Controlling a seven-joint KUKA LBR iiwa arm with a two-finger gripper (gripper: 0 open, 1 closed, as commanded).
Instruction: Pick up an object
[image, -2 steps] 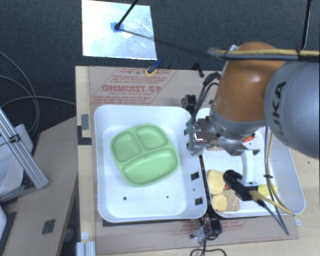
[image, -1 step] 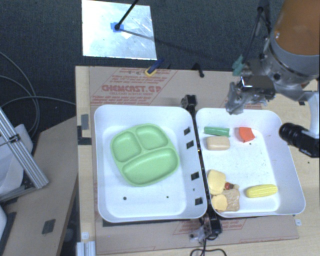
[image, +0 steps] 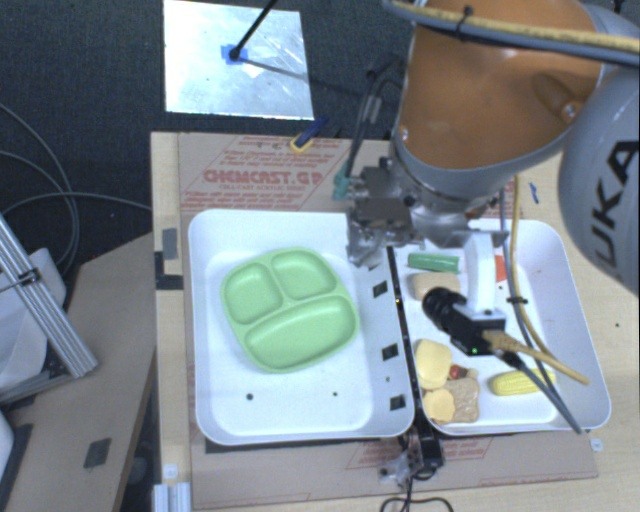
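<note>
Dark carpet (image: 80, 60) all around, with a shiny silver sheet (image: 238, 60) at the far side and thin black wires (image: 50, 165) on the left. A tan bench (image: 110, 320), and on it brown cardboard (image: 260, 170). On the cardboard, a white left bin (image: 215, 400) and a white right bin (image: 570, 300), side by side and touching.

In the left bin, a green plate (image: 290, 308). Lies flat near the middle, has three dips, looks smooth and light green. In the right bin, small toy food: a green stick (image: 432, 262) near the far end, round yellow pieces (image: 432, 362) touching a brown piece (image: 464, 398), and a long yellow piece (image: 515, 383) just beside.

Gripper (image: 372, 240) over the far end of the wall between the bins. Can't tell if wide or narrow, or holding anything.

Red letters on the cardboard: "CHEMCAST GP". Black letters on the grey arm (image: 600, 180): "UKA".
</note>
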